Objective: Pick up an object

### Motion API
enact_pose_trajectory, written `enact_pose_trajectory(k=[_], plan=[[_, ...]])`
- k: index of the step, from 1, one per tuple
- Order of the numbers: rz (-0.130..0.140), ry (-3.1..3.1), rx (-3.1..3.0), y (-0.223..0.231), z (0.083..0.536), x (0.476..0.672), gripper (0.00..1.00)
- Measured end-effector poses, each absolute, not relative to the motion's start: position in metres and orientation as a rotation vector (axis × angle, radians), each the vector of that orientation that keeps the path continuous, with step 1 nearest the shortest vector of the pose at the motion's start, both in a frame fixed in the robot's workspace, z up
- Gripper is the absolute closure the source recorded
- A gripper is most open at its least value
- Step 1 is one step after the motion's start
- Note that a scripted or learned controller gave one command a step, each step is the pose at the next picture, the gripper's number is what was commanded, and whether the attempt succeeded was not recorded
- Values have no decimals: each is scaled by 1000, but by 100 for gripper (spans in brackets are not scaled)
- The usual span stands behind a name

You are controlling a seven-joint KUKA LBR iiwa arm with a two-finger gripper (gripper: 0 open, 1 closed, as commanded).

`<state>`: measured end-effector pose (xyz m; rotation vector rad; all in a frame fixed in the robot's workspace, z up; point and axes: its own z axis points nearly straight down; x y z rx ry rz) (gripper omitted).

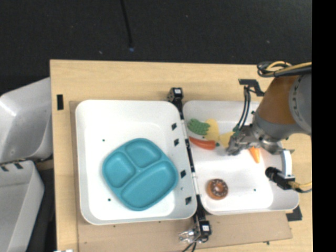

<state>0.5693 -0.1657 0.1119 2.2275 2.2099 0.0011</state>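
Note:
The right bin [236, 199] holds a green toy [198, 126], a yellow piece [212, 125] beside it, a red-orange carrot-like piece [202, 143], another yellow piece [225, 139], a small orange piece [255, 154] and a brown doughnut [217, 188]. My gripper [234, 146] reaches in from the right and is low in this bin, next to the yellow piece and just left of the orange piece. The arm's grey and orange wrist [275, 109] covers the bin's far right.
The left bin [89, 140] holds a blue divided plate [139, 173]. A black clip [175, 94] sits at the far end of the wall between the bins. Cables [244, 106] hang by the arm. The wooden bench [131, 77] surrounds both bins.

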Motion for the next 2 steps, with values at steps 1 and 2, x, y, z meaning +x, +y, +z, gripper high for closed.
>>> enact_pose_trajectory(k=[1,2], plan=[[3,2209,2227,-168,156,567,100],[5,2220,2214,-160,210,573,100]])
